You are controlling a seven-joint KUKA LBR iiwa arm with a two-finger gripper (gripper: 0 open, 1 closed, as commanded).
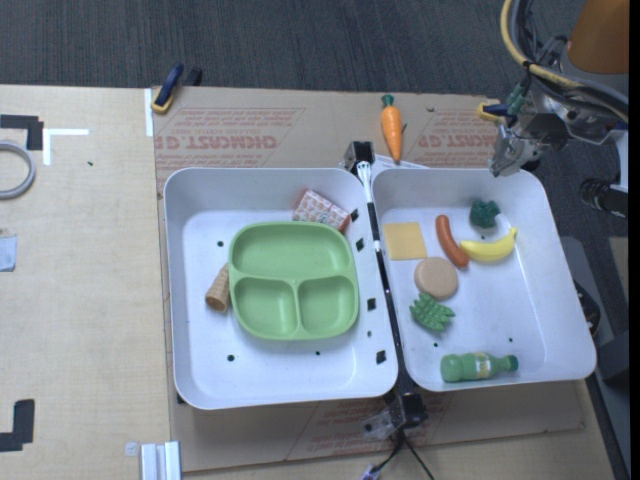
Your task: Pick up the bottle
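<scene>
Fingers of the gripper (507, 161) point down at the upper right of the frame, just above the far rim of the right bin (560, 298); they look close together with nothing between them. Below them in that bin lie a broccoli floret (485, 213), a banana (489, 247), a sausage (451, 241), a cheese slice (405, 240), a round cookie (437, 278) and a leafy green piece (432, 314). The bottle (479, 366), green, lies on its side near the bin's lower edge, well apart from the gripper. The left bin (190, 298) holds a green divided plate (295, 280). A carrot (390, 127) lies on the cardboard beyond the bins.
</scene>
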